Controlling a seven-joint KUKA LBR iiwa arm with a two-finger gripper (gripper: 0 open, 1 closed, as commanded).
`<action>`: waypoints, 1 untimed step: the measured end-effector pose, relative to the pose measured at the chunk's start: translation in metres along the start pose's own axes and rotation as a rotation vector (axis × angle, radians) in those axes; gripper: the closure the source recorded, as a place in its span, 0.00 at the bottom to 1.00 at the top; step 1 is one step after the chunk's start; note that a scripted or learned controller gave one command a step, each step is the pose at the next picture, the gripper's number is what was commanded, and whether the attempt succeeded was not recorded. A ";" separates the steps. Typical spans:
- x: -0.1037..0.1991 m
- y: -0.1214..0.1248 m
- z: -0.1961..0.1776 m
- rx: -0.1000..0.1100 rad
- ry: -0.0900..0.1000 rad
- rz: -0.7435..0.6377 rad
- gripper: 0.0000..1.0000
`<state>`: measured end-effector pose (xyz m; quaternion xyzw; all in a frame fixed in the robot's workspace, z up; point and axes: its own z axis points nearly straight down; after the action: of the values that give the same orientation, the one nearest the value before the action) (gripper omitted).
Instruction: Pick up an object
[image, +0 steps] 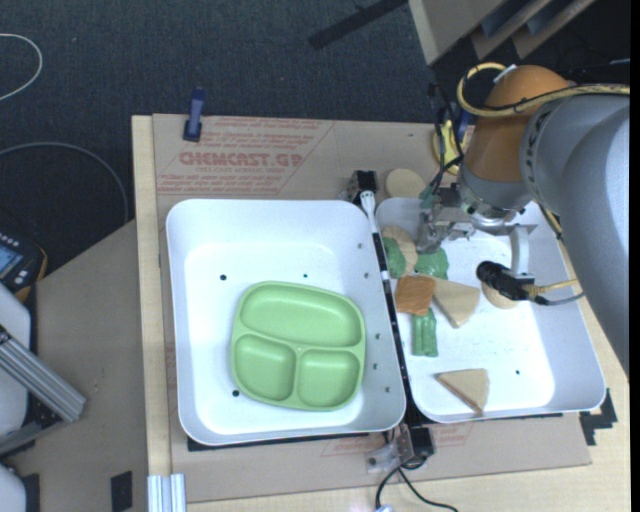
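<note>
The surface (250, 150) is brown board with red letters on it. A small blue clip (194, 114) sits near its top left corner.

The left bin (190, 300) is white. A green tray (298, 344) with three parts lies flat in it, a bit below the middle.

The right bin (540, 360) is white too and sits just beside the left one. Small things lie near its left side. A green piece (396, 260) lies against the left wall. A second green piece (433, 265) is just beside it, under the gripper. Below them is an orange-brown block (414, 294). A tan wedge (458, 302) touches its right side. A long green stick (426, 335) lies below the block. Another tan wedge (465, 386) lies near the bottom edge, apart from the rest.

A round tan disc (405, 184) rests on the surface just above the right bin.

The arm (570, 150) comes in from the right. Its gripper (437, 232) points down into the top left part of the right bin, right above the second green piece. I cannot tell if the gripper is wide or narrow, or if it holds anything.
</note>
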<state>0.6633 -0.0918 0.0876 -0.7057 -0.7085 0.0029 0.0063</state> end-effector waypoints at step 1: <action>0.010 -0.089 -0.102 -0.015 -0.003 0.006 1.00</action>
<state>0.5760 -0.0824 0.1910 -0.7078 -0.7065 -0.0011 -0.0002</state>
